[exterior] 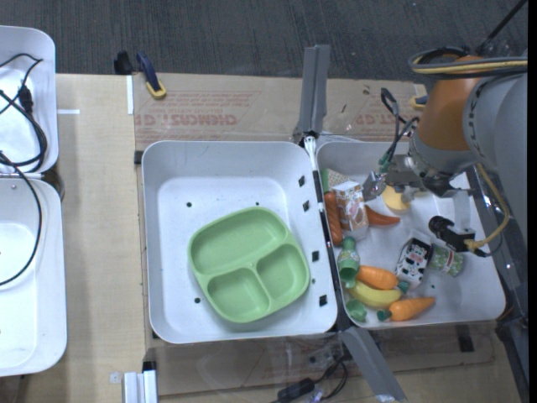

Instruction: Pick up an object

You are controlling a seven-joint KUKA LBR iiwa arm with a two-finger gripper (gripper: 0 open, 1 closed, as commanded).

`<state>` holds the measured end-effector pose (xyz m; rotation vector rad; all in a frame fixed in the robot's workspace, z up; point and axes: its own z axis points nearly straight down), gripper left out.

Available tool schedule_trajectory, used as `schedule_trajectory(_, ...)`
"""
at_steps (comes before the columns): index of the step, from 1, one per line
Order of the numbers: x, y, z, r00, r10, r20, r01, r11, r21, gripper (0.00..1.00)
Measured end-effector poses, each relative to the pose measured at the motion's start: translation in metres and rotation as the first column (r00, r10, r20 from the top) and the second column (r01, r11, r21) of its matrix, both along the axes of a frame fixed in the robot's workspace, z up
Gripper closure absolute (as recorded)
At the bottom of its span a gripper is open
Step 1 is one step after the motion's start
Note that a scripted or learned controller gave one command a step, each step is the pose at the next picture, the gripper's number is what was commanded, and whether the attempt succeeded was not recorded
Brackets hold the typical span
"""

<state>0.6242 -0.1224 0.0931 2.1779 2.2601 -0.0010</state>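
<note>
The right bin [482,296] holds several toy foods. Near its left wall are a white and brown carton [349,206] and a red sausage [333,218]. A black-and-white spotted carton [413,261] and a green can [448,262] lie mid-bin. At the front are an orange carrot [377,276], a yellow banana [375,295] and a second carrot [411,308]. My gripper [377,183] hangs low over the bin's back part, just above an orange-red piece [383,218] and beside a pale yellow piece [396,198]. Nothing shows held in it.
The left bin [168,225] holds a green divided plate [248,264]. A grey divider post [315,91] rises between the bins at the back. The grey arm with its orange band [445,107] and black cables cover the right bin's back right corner.
</note>
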Motion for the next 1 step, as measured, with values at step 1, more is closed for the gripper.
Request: schedule_trajectory(1,0.0002,-0.0005,0.0091,1.0,0.001,0.0,-0.001,1.0,-0.001,1.0)
